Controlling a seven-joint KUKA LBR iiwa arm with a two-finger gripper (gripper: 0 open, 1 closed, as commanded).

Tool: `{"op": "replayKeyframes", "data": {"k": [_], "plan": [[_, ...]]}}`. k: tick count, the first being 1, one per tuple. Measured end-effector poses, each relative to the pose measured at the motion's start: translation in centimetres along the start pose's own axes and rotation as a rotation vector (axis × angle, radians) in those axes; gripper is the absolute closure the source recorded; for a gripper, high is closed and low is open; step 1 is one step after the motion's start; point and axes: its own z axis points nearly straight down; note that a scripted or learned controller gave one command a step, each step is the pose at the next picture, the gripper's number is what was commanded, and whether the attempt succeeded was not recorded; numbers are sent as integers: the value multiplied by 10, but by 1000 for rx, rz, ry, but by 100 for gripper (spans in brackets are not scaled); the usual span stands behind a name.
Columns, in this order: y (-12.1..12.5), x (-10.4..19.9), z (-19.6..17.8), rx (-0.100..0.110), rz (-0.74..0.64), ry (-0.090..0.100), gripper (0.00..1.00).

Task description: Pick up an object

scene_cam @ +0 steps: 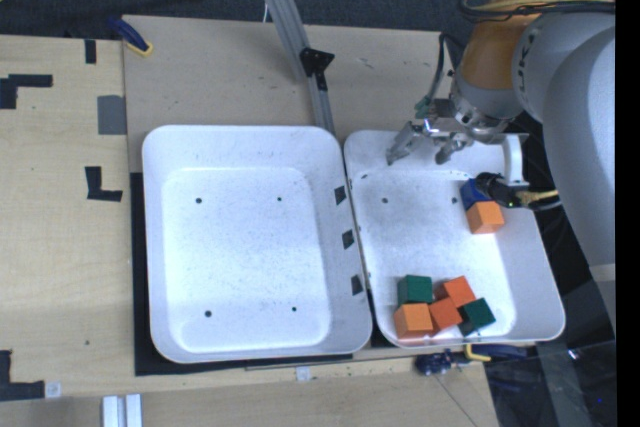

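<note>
The fingers, spread and empty, hang over the far rim of the right bin, while the lone orange block lies touching a blue block near the side wall, so closing there may nudge it away.

Slanted grey rail, black tape marks, blue clamp

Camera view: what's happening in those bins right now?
The arm's gripper hangs open over the far end of the right bin, holding nothing. An orange block and a blue block lie near its right wall; a cluster of green and orange blocks sits at the near end. Nothing is picked up yet.
</note>
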Motion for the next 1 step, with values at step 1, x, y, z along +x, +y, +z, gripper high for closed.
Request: {"op": "replayKeyframes", "data": {"k": [1], "plan": [[-1,1,45,-1,-1,0,0]]}}
